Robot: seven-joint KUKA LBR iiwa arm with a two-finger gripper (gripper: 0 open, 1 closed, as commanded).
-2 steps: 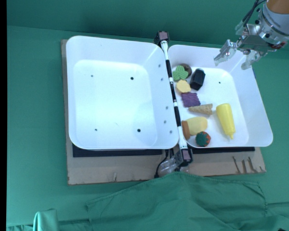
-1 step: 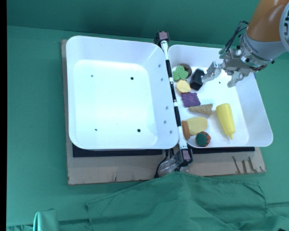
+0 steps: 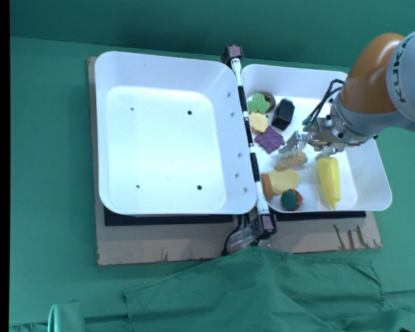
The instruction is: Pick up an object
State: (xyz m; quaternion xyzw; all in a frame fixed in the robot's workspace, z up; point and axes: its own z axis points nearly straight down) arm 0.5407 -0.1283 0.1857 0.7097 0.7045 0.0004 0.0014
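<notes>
The right bin [image 3: 373, 185] holds several toy foods. A yellow corn cob [image 3: 328, 180] lies near its right side. A tan bumpy piece [image 3: 291, 160] sits mid-bin, with a purple waffle piece [image 3: 269, 140], a small yellow piece [image 3: 259, 122], a green piece on a brown base [image 3: 261, 103] and a black block [image 3: 283, 113] toward the left wall. An orange-and-cream wedge [image 3: 279, 182] and a red-green berry [image 3: 291, 199] lie near the front. My gripper [image 3: 311, 140] hovers low over the bin's middle, just above the tan piece and left of the corn's top.
The left bin [image 3: 111, 81] stands beside the right one, joined by a black-and-white divider [image 3: 243, 123]. Both rest on a cardboard sheet [image 3: 159, 251]. Green cloth [image 3: 263, 289] is bunched at the front. The arm [image 3: 387, 81] comes in over the right bin's far right corner.
</notes>
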